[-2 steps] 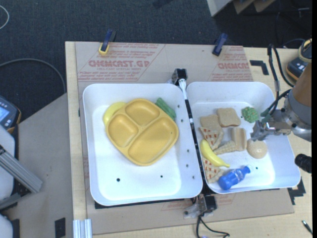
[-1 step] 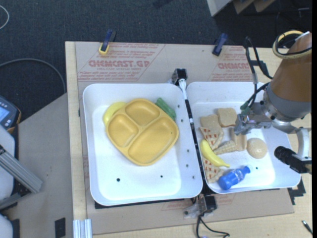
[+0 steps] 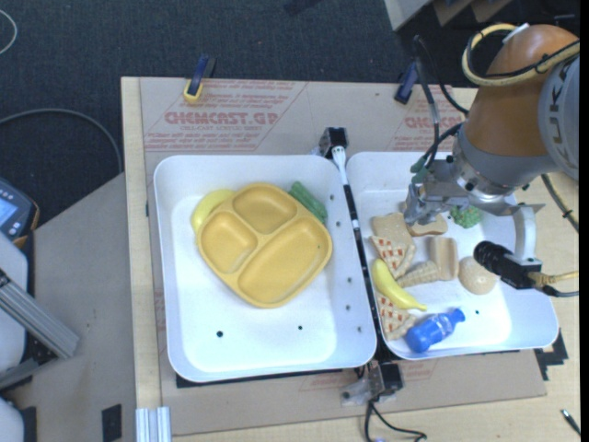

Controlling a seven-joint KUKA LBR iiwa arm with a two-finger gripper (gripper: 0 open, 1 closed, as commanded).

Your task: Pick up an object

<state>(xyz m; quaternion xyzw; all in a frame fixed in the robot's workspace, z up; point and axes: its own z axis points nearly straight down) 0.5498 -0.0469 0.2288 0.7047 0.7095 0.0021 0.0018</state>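
Overhead, tool (image 3: 425, 208), grip state unreadable, hangs near right bin's (image 3: 525, 339) crowded back edge.

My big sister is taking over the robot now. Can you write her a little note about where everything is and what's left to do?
Gripper: low over the right bin, above the toy food near its back; whether it grips anything cannot be told.
Right bin: banana, blue bottle, waffle pieces, bread, a green piece.
Left bin: yellow divided tray, green item behind it.
Done: nothing visibly lifted.
Left: grasp one object and raise it.
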